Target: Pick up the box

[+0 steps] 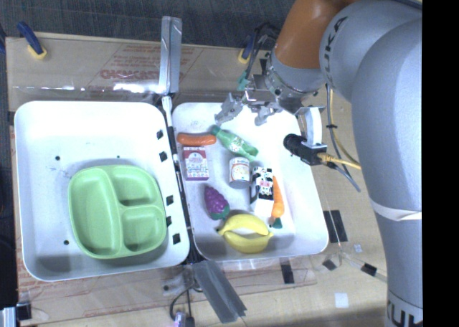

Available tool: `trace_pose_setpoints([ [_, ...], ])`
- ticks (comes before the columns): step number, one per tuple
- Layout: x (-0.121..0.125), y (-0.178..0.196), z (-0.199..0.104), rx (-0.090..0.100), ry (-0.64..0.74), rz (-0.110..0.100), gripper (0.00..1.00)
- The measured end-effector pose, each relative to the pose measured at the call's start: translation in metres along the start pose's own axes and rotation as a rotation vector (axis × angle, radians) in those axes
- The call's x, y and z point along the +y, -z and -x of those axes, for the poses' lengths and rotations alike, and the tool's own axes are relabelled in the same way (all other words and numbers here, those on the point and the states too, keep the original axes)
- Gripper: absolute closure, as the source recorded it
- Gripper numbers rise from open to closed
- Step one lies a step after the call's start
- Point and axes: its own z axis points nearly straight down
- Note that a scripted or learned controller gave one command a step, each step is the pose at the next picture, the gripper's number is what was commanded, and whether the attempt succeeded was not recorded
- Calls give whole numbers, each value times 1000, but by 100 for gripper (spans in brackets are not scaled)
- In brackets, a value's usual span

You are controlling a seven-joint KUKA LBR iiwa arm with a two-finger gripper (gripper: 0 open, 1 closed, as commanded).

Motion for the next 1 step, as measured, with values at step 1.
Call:
trace_pose_setpoints([
  [1, 1, 10, -1, 1, 6, -1, 100],
])
